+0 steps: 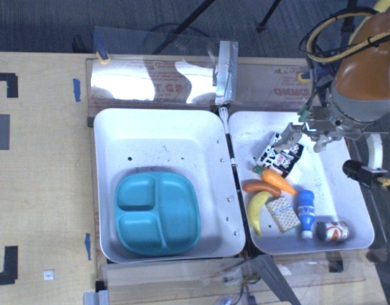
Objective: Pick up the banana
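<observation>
My gripper (pixel 290 138) hovers over a black-and-white printed packet (pixel 280 156); I cannot tell its state. The curved yellow banana (pixel 256 210) lies nearby, beneath an orange carrot (pixel 271 182).

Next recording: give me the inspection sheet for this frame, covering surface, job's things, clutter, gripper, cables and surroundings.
Surface: two white bins side by side, left bin and right bin, on a wooden bench.
Job's things: banana lies in the right bin, touching the carrot above it.
Clutter: teal divided plate in the left bin; in the right bin a speckled sponge, blue bottle, small can and a black-and-white packet.
Gripper: gripper over the packet, apart from the banana.
Cables: yellow and black cables looped by the arm.
Surroundings: dark carpet, stand legs.
</observation>
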Tool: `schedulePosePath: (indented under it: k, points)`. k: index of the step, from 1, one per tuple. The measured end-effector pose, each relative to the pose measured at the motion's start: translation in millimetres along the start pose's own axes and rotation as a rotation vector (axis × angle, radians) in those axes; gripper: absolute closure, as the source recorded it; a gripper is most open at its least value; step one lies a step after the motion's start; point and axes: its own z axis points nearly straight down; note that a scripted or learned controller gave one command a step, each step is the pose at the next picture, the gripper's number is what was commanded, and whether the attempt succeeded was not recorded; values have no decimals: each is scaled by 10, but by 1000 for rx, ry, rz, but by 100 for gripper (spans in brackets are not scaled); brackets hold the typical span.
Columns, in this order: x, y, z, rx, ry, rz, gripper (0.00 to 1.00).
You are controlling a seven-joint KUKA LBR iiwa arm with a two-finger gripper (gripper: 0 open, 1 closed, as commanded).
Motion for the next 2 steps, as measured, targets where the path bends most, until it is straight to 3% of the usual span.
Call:
schedulePosePath:
  k: [1,2]
  points:
    - [138,-204,528,-1,0,-37,0]
    - [238,412,523,-2,0,127,0]
